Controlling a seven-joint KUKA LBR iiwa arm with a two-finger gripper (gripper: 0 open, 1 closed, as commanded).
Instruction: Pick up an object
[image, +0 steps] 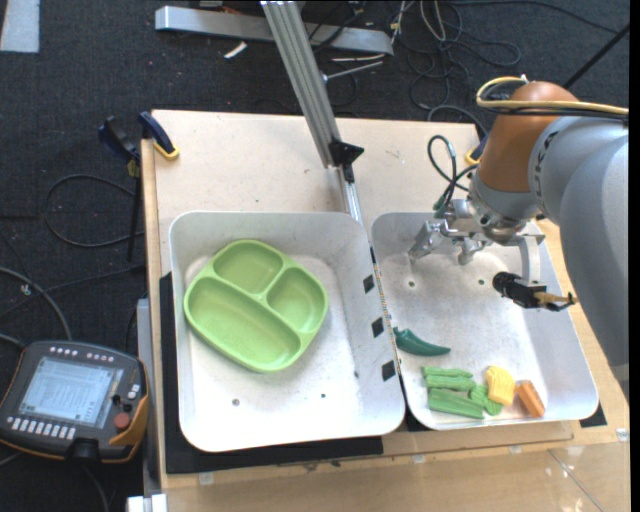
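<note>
You are looking down on two white bins side by side; the arm (560, 150) is reaching in from the right, and its gripper (445, 245) is hanging with fingers spread wide, holding nothing, above the right bin (560, 350); near that bin's front edge are lying a dark green pepper (420, 344), light green beans (455, 392), yellow corn (499, 383) and an orange carrot (530, 398); a green divided plate (256, 303) is sitting in the left bin (250, 410).

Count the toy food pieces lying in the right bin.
5, all in the right bin: a dark green pepper near its left wall, two light green pieces side by side, then a yellow corn and an orange carrot. The arm may hide more.
</note>
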